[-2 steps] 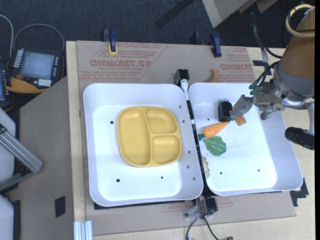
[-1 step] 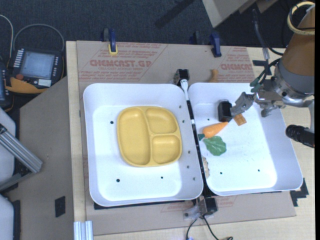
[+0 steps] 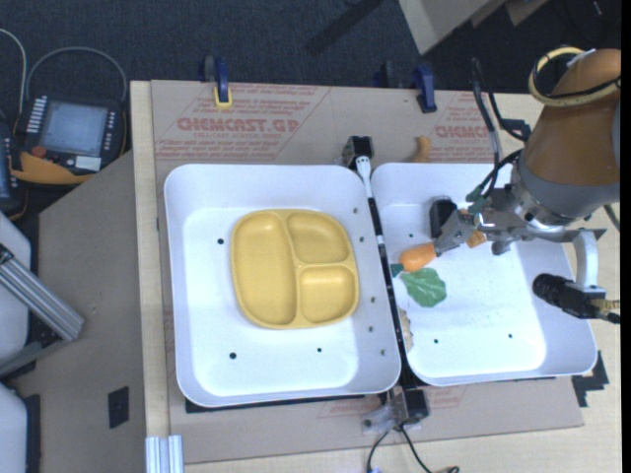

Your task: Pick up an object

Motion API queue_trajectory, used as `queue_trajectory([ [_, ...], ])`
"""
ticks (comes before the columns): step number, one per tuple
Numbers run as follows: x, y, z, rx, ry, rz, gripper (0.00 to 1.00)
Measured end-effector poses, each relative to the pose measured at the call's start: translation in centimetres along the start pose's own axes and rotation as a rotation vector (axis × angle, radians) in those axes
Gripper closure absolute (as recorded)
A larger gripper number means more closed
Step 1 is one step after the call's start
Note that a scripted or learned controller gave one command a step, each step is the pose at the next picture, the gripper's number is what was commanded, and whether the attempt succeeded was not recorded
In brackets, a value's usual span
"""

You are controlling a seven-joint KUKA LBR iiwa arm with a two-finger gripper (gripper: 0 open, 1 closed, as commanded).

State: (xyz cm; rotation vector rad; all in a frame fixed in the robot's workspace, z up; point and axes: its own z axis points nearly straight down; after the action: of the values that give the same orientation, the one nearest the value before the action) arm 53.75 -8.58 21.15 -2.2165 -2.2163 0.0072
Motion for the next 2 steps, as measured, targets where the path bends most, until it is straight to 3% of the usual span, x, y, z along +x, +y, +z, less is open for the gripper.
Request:
queue_trajectory([
  [2, -0.6, -0.6, 11.3, -0.001, 0.0, 0.001, 0.0],
])
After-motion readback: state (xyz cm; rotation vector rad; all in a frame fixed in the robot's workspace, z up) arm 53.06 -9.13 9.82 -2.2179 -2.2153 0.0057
